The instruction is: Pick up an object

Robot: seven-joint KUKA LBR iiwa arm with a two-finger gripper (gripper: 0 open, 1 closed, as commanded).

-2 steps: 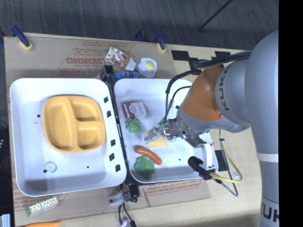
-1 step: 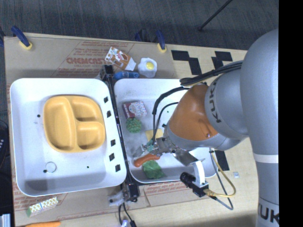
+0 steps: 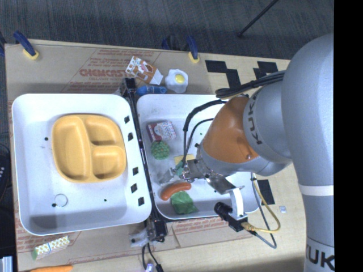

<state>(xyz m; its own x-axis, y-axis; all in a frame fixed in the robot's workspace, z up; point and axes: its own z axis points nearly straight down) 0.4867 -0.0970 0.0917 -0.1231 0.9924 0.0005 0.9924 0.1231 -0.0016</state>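
Hot dog (image 3: 175, 190) lies at the right bin's (image 3: 170, 102) near edge, just under the gripper (image 3: 190, 173); whether the gripper is wide or closed, I cannot tell. Green block (image 3: 182, 203) touches the hot dog, green ball (image 3: 160, 149) and red packet (image 3: 161, 130) farther off. Judged as the reaching step: next comes a clean close and lift.

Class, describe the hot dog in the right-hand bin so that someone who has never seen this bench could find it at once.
Start at the right bin, the one the grey arm reaches into. Near its front edge, just left of the gripper, lies the hot dog. It is the one long orange-red thing there, lying just above a flat green piece and below a round green ball.
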